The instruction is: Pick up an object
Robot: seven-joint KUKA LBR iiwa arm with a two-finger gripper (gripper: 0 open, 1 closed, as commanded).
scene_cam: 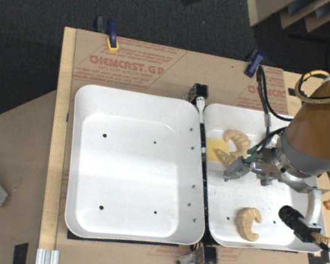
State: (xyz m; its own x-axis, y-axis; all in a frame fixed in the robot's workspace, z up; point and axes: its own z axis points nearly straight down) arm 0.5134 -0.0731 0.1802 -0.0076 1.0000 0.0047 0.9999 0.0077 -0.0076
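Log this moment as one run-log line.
arm: over right bin | gripper: beside yellow block and croissant | second croissant: near front edge | pick: not confirmed

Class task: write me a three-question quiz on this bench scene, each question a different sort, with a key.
1. True or false: the tool is above the left bin.
2. How many tan curved pieces lie in the right bin?
3. Which lies nearest the tool: A) yellow piece B) lower curved piece C) blue clamp?

Key: 1 false; 2 two (the upper curved piece and the lower one); 3 A.
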